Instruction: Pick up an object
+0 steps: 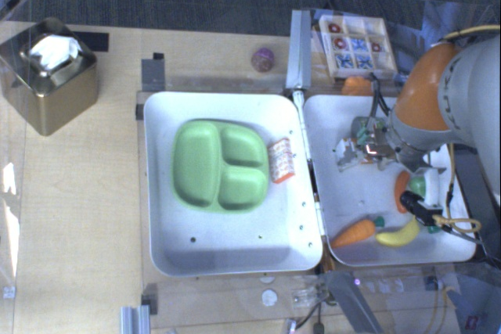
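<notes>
Gripper (354, 150) sits low over the right bin (329, 192), near its upper middle, with the grey arm and its orange band (423, 94) crowding in above it; you cannot tell from this slant whether it is released or clenched, and nothing shows gripped in it. Candidate objects lie well apart from it at the bin's near edge: a toy carrot (354, 232) and a banana (401, 233) just beside each other, with a green piece (417, 185) and something orange-red partly hidden under the wrist. Risk, as I judge it: a descent where the gripper now hangs would likely close on bare bin floor, since the carrot and banana lie nearer the front wall. Should you go for those two, they nearly touch, so one may be nudged aside or both pinched badly; the front wall also leaves little room to come down. Left bin (156, 246) holds a green divided tray (219, 166) and a small packet (281, 160) touching its right side. Packet carries red and white print, too small to read. Puzzle-like board (354, 45) behind the bins shows red and blue pictures, no legible writing.
</notes>
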You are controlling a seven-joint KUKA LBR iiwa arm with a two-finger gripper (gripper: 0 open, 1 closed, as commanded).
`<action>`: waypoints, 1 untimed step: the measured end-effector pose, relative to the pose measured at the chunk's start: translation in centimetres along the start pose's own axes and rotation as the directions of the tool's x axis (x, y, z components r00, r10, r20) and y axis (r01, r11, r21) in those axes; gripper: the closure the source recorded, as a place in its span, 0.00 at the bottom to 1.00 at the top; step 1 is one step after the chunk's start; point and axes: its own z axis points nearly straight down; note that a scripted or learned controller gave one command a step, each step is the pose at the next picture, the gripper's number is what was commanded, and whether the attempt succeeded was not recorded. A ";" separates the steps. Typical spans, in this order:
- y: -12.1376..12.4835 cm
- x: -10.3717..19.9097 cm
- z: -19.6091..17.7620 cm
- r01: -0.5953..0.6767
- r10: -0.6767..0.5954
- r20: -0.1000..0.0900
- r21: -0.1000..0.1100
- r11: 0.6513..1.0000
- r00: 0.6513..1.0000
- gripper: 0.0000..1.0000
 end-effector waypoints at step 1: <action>3.6 -1.8 0.0 0.115 -0.113 -0.030 0.082 0.990 0.993 0.00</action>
